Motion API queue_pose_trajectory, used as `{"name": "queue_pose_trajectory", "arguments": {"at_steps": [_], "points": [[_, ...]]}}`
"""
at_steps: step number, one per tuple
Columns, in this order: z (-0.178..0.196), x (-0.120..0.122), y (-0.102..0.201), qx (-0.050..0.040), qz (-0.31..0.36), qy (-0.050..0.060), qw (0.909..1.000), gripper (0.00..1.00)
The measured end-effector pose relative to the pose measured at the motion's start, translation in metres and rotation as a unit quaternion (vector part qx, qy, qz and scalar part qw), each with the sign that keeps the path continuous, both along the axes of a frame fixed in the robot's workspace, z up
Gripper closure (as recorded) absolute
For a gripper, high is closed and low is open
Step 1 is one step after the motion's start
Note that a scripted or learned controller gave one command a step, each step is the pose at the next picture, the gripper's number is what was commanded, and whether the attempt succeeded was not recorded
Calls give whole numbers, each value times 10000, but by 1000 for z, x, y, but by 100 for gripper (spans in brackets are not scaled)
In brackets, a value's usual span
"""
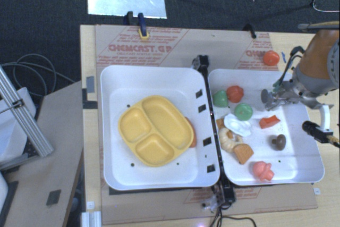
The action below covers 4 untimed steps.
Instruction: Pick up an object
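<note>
- The pincer (269,97) hangs over the right bin (297,170), near its upper right part, reaching in from three o'clock; whether it is released or clenched cannot be told, and nothing shows in its grip.
- At about six o'clock from the pincer, close by, an orange-red wedge (269,122) lies on the bin floor.
- At about nine o'clock sits a red ball (235,93), with a green ball (220,98) touching it on its far side.
- At about eight o'clock, a second green ball (244,111) rests just above a white piece (237,126).
- Farther toward seven o'clock lie a tan pastry-like item (228,141) and a brown bread-like chunk (243,153).
- Near six o'clock, lower down, a small dark brown object (278,141) sits apart; a pink toy (262,170) lies near the bin's bottom rim.
- At twelve o'clock, outside the bin on the table (159,42), rests an orange ball (271,58).
- Well away at nine o'clock, the left bin (114,167) holds a yellow divided tray (154,130).
</note>
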State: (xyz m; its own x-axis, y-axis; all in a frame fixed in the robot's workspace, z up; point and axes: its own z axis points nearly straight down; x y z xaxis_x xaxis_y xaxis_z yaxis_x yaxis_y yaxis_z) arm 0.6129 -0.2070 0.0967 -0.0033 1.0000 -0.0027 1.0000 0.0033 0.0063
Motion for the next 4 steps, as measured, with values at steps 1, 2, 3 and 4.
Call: {"name": "queue_pose_trajectory", "arguments": {"at_steps": [1,2,3,4], "points": [[-1,0,0,1,0,4,10000,0],[11,1,0,-4,5,-17,10000,100],[11,1,0,-3,5,-12,10000,0],[-14,-26,29,20,4,39,10000,0]]}}
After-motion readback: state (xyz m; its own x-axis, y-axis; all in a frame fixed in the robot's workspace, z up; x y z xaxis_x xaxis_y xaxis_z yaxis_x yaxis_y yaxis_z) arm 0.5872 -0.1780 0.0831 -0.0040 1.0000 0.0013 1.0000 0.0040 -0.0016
